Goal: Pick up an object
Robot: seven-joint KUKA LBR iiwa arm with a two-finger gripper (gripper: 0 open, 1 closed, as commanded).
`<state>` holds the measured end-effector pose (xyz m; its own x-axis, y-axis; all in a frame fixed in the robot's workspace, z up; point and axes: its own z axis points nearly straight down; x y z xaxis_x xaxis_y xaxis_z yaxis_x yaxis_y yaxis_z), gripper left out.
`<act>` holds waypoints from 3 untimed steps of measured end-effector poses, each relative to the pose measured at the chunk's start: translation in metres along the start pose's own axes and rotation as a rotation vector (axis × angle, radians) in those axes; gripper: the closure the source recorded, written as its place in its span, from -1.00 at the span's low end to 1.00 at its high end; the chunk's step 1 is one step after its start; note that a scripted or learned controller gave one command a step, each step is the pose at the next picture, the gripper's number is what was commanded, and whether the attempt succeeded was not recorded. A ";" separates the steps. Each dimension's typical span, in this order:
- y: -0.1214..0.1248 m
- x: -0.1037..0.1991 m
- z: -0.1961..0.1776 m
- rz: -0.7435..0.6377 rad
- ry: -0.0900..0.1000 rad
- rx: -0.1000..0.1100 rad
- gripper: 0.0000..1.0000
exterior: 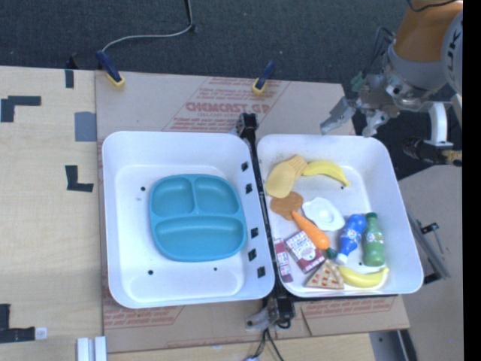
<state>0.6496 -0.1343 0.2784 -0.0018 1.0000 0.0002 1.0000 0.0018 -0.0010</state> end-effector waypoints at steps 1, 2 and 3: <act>-0.010 0.086 0.069 -0.001 0.001 0.002 -1.00; -0.075 0.090 0.095 0.001 0.000 0.002 -1.00; -0.096 0.033 0.176 0.003 0.000 0.004 -1.00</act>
<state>0.5534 -0.1011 0.1028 0.0010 1.0000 0.0001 1.0000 -0.0010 -0.0049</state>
